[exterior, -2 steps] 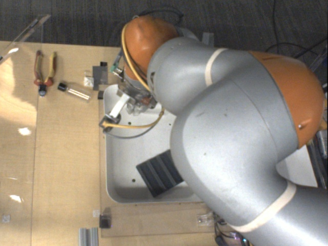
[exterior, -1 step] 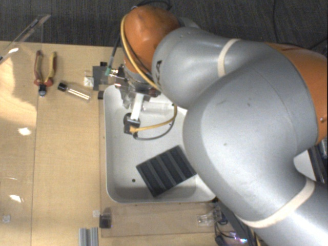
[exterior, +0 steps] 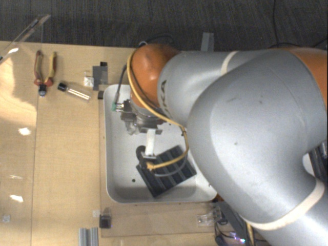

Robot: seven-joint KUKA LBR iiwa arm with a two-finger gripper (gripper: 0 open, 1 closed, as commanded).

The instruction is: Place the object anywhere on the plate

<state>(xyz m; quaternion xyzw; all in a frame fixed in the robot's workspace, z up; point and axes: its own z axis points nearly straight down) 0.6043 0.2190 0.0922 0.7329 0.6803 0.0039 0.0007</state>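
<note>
The big grey arm with its orange band (exterior: 146, 68) reaches over the white bin (exterior: 115, 186) and covers most of it. My gripper (exterior: 135, 121) points down over the bin's far left part, largely hidden under the wrist. A black ribbed rectangular thing (exterior: 171, 176) lies tilted on the bin floor near the front, just in front of the gripper. Nothing can be seen between the gripper's parts from this angle.
On the wooden bench left of the bin lie red-handled pliers (exterior: 45, 69), a small clear tube with a black cap (exterior: 74, 90), and a small grey and black block (exterior: 100, 75). A dark clamp (exterior: 105, 220) sits by the bin's front left corner.
</note>
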